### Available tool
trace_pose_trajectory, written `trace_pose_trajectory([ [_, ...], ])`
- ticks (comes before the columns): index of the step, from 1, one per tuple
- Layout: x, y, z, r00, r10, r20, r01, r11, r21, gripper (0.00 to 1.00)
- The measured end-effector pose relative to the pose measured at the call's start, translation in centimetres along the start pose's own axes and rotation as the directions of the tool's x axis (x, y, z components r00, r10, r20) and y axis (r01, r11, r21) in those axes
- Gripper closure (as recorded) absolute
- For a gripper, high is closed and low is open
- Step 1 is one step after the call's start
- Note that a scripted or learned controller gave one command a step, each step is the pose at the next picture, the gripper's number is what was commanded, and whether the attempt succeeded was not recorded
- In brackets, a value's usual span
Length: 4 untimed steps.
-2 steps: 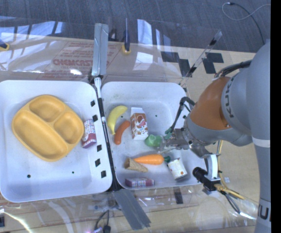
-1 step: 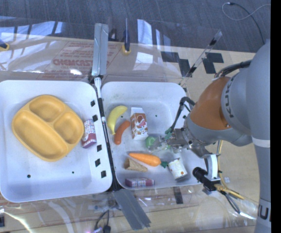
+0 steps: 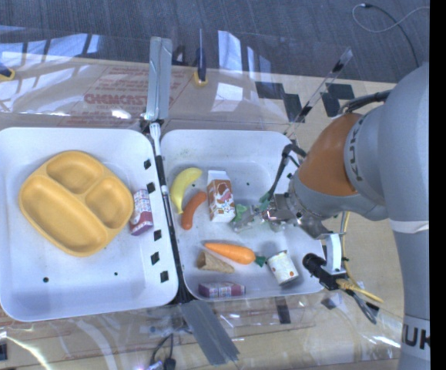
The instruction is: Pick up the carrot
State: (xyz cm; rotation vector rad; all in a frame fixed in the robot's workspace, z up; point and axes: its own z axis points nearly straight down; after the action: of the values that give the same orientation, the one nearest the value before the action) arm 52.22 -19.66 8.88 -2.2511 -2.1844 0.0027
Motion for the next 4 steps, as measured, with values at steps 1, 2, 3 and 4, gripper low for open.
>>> trace_pose_trajectory([
  [1, 7.14, -3.72, -6.41, 0.989, -0.147, -0.001, 0.147, 0.989, 0.003, 0.0],
  [2, 7.11, -3.73, -6.39, 0.989, -0.146, -0.001, 0.146, 0.989, 0.003, 0.0],
  [3, 7.11, -3.74, -6.39, 0.989, -0.146, -0.001, 0.146, 0.989, 0.003, 0.0],
  [4, 7.11, -3.74, -6.39, 0.989, -0.146, -0.001, 0.146, 0.989, 0.003, 0.0],
])
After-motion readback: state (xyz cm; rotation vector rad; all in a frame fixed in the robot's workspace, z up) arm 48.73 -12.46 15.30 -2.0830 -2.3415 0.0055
